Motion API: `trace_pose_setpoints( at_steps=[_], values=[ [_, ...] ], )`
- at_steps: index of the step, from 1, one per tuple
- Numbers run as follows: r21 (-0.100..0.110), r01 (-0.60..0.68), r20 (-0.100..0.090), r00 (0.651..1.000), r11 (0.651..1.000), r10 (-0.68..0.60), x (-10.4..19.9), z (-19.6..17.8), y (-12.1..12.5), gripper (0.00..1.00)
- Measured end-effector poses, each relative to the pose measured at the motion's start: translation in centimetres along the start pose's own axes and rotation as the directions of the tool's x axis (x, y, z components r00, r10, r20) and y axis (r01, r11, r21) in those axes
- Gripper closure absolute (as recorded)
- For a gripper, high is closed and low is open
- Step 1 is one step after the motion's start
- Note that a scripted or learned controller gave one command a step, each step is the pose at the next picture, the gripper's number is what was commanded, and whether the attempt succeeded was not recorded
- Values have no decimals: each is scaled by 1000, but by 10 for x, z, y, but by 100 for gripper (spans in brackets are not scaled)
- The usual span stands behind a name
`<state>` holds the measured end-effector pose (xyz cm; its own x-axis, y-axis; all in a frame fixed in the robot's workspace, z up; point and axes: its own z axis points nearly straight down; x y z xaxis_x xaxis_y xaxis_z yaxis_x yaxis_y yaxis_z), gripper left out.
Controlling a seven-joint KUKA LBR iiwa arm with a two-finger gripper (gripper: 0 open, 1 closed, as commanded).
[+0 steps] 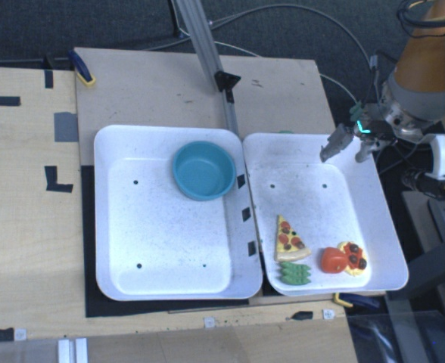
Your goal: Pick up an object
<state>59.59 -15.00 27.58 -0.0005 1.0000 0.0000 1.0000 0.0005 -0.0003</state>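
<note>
My jaws (349,146) hang spread apart with nothing between them, over the far right corner of the right bin (313,195). Nearer, along its front: pizza slice (289,240), green piece (295,274), red-and-yellow toy (343,259). Left bin (162,240) holds a blue bowl (203,170).

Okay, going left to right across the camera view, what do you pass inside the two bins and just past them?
Blue bowl in the left bin → pizza slice in the right bin → red and yellow toy → gripper over the right bin's far right corner.
</note>
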Motion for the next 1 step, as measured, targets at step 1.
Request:
trace_pose_setpoints(
  at_steps=[1],
  values=[
    [0,0,0,1000,1000,0,0,0,0,0]
  ],
)
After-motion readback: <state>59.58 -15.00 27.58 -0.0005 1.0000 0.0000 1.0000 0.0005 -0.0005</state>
